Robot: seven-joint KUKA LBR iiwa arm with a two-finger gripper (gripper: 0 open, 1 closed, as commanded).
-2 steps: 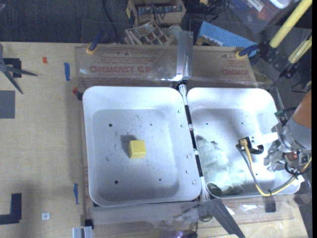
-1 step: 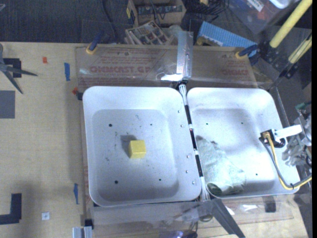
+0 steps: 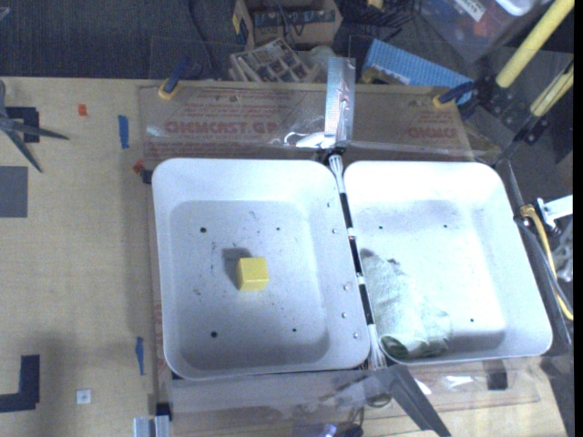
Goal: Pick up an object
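A robotics lab or workshop, seen from above. Two shallow white bins [image 3: 419,185] sit side by side on a pale wooden bench [image 3: 73,244], with clear plastic sheeting [image 3: 237,121] clamped behind them. Tangled black cables [image 3: 273,7], cardboard boxes [image 3: 287,12] and equipment crowd the dark carpeted floor [image 3: 91,16] beyond.

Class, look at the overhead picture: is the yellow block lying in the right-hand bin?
No, the yellow block lies in the left bin, while the right bin holds a rolled cloth.

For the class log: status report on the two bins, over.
Yellow block sits mid left bin, untouched. Rolled grey cloth lies along right bin's near-left side. Nothing crowds the block.
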